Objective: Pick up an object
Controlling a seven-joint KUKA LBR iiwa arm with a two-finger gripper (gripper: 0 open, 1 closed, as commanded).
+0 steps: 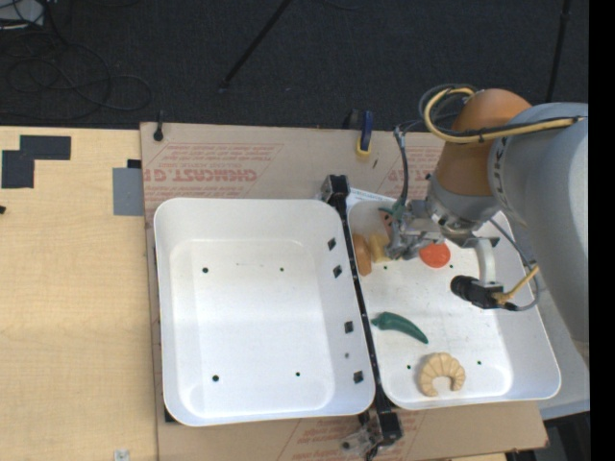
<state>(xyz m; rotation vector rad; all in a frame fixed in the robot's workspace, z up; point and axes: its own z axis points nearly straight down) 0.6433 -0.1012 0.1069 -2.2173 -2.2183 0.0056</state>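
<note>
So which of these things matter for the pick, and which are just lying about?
Part of the job: gripper; right bin and the things in it: croissant, green pepper, orange thing, tan lump.

Lying about: left bin; blue clamp; cardboard sheet.

I see two shallow white bins side by side on a brown cardboard sheet point(240, 166), which lies on the pale wooden bench point(67, 334). The left bin point(250, 334) has four small dark dots on its floor. Black clips point(348, 327) sit along the seam where it meets the right bin point(500, 353). A blue clamp point(364, 133) stands at the sheet's far edge. Black patches point(43, 157) and a grey patch point(126, 190) mark the bench. Beyond is dark floor point(240, 46) with cables point(67, 65).
</note>
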